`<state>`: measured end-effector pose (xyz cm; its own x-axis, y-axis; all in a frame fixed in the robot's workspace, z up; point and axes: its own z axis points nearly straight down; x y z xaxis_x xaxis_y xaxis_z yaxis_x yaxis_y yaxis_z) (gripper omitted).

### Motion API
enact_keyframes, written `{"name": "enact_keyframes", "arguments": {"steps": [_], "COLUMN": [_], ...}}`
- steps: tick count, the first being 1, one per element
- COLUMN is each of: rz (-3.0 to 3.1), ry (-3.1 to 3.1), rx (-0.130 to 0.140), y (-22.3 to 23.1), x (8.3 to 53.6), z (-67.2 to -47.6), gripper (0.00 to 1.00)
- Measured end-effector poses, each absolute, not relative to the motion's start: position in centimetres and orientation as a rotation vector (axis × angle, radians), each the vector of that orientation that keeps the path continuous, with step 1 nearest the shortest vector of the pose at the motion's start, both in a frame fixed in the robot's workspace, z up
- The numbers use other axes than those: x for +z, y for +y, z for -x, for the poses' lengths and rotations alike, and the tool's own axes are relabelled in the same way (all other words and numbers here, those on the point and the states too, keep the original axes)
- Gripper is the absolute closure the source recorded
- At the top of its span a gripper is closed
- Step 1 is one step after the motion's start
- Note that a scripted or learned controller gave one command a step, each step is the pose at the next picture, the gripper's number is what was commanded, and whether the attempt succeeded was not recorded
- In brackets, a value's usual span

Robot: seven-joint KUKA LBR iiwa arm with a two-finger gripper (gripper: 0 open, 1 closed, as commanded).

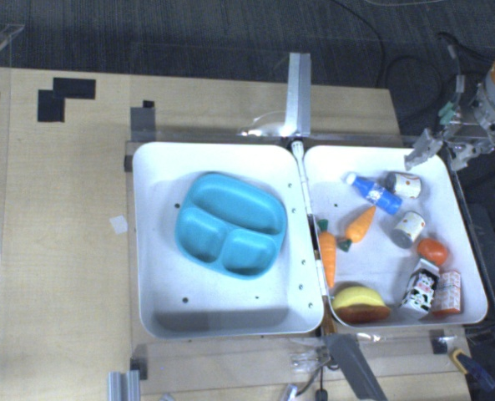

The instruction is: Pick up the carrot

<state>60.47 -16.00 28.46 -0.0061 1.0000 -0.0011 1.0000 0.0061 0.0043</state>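
At the near edge of the right bin (472, 249), far from the jaws, lie a yellow-and-red fruit (360, 302), a cow-patterned carton (420, 291) and a red can (448, 294). The carton and the can touch. The fruit is well to the view's left of the jaws, while the carton and can are almost straight toward the camera from them.

A little closer to the jaws, a second carrot (327, 259) lies along the wall between the bins, its length running near to far. An orange-red ball (431, 251) sits just behind the carton.

The carrot (361, 224) lies mid-bin, well apart from the jaws, down and to the view's left of them. It is tilted, with the green top toward the second carrot and the thick end toward the jaws. Nothing touches it on the jaw side. A grey can (410, 225) lies beside it, between it and the ball.

Nearer the jaws, a blue bottle (374, 192) lies slantwise, touching a white can (406, 185) that sits just below the jaws.

The jaws hang over the far right corner of the right bin, at the end of the arm (493, 98). Whether they stand wide or narrow cannot be told, and nothing is seen in them.

Well off to the view's left, the left bin (155, 249) holds a blue tray (230, 224), and both bins rest on the bench (55, 224).
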Motion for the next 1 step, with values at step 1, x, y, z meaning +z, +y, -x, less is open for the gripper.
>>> {"name": "enact_keyframes", "arguments": {"steps": [1], "rz": [-2.019], "ry": [2.403], "rx": [0.004], "y": [-9.71], "x": [19.76], "z": [-58.9], "gripper": [0.0]}}
